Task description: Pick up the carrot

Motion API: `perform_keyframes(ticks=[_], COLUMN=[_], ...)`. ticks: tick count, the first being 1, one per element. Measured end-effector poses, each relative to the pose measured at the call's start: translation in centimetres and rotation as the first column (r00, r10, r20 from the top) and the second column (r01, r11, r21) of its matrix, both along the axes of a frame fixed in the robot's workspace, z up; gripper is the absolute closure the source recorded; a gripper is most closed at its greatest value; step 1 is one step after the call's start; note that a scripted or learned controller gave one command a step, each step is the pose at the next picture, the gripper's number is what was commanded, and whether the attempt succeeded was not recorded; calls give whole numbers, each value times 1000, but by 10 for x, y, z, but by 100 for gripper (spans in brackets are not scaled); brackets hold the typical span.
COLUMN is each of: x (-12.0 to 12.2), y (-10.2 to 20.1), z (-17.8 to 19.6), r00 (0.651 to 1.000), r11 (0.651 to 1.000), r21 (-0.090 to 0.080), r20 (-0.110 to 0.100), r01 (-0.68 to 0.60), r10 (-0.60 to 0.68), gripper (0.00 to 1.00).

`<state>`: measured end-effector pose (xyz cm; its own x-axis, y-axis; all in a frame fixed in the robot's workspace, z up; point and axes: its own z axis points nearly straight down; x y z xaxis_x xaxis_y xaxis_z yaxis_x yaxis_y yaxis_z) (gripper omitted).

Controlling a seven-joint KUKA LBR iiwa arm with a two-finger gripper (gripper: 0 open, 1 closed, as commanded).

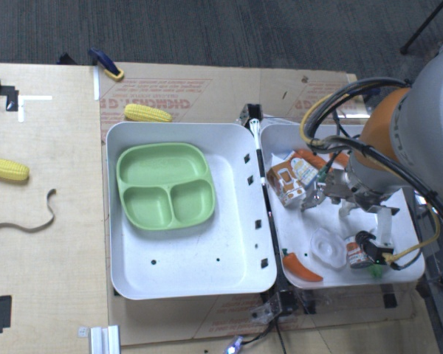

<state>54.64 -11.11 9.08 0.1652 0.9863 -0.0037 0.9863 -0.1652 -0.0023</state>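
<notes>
Dark grey carpet runs across the top of the frame, and below it a pale wooden bench [44,271] carries two shallow white bins side by side on brown cardboard. Low in the right bin [406,268], near its front left corner, lies the small orange carrot with a green tip [301,268], flat on the white floor and apart from everything else. Just right of it sit a clear plastic lid or cup [326,246] and a small red-labelled can [356,254]. Higher in that bin lies an orange and white snack packet [289,179]. The grey arm with its orange band [384,120] comes in from the right, and its gripper [315,195] hangs just beside the packet, well above the carrot; whether it is open I cannot tell. The left bin [184,271] holds a pale green three-compartment plate [165,185]. One yellow corn cob [147,113] rests behind that bin, another [6,169] at the far left edge.
</notes>
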Motion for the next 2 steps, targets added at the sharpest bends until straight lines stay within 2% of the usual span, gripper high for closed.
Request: perform_keyframes(ticks=[1, 2], x=[-68, -10], y=[16, -41], z=[2, 1], r00=[875, 920], r11=[875, 920], r21=[3, 1], r20=[5, 1], r01=[484, 391], r10=[-484, -391], gripper=[0, 0])
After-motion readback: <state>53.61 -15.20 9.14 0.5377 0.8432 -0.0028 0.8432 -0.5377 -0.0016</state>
